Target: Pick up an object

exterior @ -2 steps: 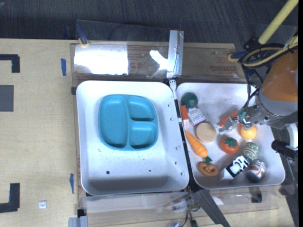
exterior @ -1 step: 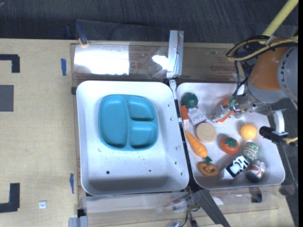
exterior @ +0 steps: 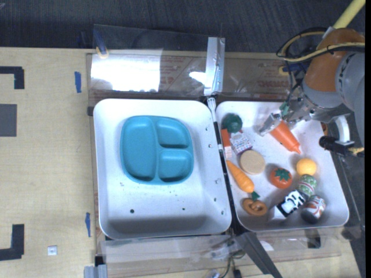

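Pale wooden bench (exterior: 40, 172) — dark floor (exterior: 174, 4) beyond

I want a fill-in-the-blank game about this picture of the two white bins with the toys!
1. The blue divided plate lies in the ____ bin as the camera sees it.
2. The plate has ____ compartments.
3. The gripper is above the ____ bin, beside an orange carrot.
4. The round ball near the tomato is coloured ____.

Missing words: left; three; right; yellow
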Tool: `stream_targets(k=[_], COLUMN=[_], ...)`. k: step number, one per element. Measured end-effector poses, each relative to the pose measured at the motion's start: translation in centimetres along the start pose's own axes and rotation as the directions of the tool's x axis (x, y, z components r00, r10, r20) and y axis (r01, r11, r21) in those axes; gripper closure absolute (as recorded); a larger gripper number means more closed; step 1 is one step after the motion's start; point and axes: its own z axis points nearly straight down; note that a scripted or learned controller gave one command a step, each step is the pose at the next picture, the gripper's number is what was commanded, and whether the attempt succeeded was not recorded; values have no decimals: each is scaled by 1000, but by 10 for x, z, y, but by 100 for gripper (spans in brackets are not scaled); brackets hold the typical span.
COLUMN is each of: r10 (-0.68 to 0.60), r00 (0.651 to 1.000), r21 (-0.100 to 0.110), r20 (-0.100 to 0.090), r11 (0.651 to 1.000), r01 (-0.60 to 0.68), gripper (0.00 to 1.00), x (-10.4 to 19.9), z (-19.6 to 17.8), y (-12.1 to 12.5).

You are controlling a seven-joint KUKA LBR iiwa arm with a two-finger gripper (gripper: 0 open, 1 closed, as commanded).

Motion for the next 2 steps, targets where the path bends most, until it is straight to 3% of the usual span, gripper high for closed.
stream_targets(k=[1, 2], r10=[-5, -8], r00=[1000, 1000], r21=[-9, -12], r20=[6, 3], r11=[1000, 1000], r01=[5, 8], gripper=[100, 100], x=[1, 62], z=[-14, -132], y=[4, 6])
